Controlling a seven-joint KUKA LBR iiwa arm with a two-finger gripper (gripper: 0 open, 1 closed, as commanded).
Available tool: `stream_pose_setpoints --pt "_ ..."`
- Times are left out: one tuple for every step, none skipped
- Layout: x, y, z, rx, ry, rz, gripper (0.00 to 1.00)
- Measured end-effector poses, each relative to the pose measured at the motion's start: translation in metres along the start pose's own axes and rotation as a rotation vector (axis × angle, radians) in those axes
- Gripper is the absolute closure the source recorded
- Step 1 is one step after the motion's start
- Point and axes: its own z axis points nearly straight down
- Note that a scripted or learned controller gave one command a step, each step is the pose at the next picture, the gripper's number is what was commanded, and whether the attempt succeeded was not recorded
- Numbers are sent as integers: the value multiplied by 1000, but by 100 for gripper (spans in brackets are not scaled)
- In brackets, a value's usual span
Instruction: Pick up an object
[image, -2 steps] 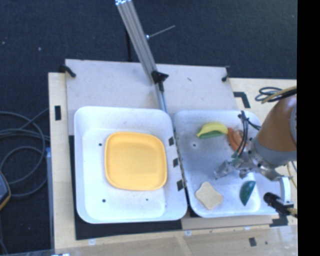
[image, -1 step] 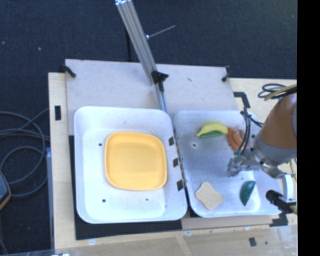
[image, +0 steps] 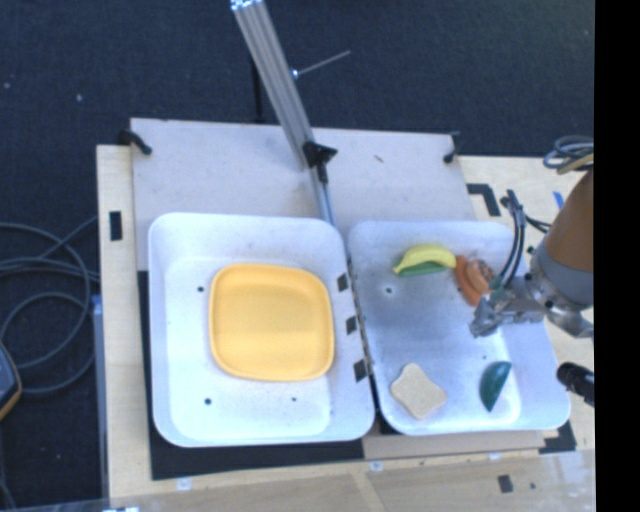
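The right bin (image: 430, 330) holds a yellow and green banana (image: 424, 260) at its back, an orange carrot-like piece (image: 470, 279) beside it, a tan slice of bread (image: 417, 391) at the front and a dark green piece (image: 494, 384) at the front right. My gripper (image: 486, 318) reaches in from the right and sits low over the right side of this bin, just in front of the orange piece and behind the green one. Nothing shows between its fingers.
The left bin (image: 180, 300) holds a square yellow plate (image: 271, 321). A slanted metal pole (image: 285, 95) rises from behind the bins' shared edge. Cables (image: 40, 290) lie on the dark floor to the left.
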Motion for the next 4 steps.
stream_pose_setpoints --pt "-1 1 -53 0 0 0 100" --pt "55 2 -50 5 2 -4 100" --pt "109 9 -40 5 2 -3 100" --pt "157 23 -51 4 2 -4 100"
